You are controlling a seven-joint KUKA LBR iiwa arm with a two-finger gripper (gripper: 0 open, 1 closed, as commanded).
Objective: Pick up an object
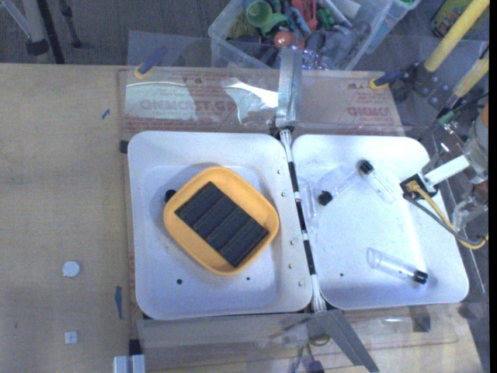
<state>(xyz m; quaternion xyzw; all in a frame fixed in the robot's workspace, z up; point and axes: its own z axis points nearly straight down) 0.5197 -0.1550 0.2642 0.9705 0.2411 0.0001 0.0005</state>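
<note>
Arm (pixel 475 179) sat at 3 o'clock off the right bin (pixel 388 286), over its edge; pincer state couldn't be told. Clear tubes (pixel 394 264) lay inside.

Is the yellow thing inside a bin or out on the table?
Inside. The yellow tray lies flat in the left bin, within its white rim.

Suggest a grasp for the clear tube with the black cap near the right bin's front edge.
Grip the clear tube mid-body, from straight above, fingers closing across its narrow width. It lies flat on the right bin floor, slanting toward its black cap, with open floor on both long sides.
</note>
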